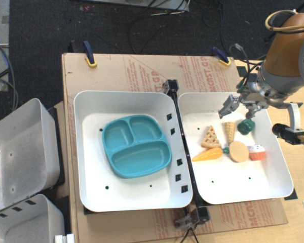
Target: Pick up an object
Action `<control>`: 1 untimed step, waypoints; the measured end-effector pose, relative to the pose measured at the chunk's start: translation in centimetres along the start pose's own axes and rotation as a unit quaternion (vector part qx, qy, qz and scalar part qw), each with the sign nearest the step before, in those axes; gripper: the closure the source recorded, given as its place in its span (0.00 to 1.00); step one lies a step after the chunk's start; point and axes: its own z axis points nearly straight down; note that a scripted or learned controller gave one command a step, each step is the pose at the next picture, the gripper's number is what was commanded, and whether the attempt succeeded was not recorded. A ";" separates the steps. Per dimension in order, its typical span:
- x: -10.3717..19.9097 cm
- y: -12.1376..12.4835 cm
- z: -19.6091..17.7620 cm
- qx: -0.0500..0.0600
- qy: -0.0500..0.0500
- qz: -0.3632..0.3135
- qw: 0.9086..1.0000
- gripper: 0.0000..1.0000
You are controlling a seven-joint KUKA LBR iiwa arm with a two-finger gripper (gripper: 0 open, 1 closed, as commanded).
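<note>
gripper (239, 110) above right bin (281, 184), fingers spread apart, nothing between them; green toy (246, 126) just below; pizza slice (210, 137), carrot (207, 155) nearby; blue plate (137, 146) in left bin (86, 186)

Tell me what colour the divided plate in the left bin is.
The divided plate is teal blue, plain with no pattern, seen clearly in the camera view.

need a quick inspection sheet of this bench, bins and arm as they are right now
surface: cardboard-covered bench bearing a left bin and a right bin
job's things: pizza slice, cone, carrot, round biscuit, cupcake, green toy, all in right bin
clutter: blue divided plate in left bin
grippers: gripper above right bin's far end, holding nothing visible
cables: black cables on floor
surroundings: yellow clamps, spare white bins at left
</note>
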 end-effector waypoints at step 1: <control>0.7 -0.6 5.2 0.000 0.000 0.000 1.000 0.00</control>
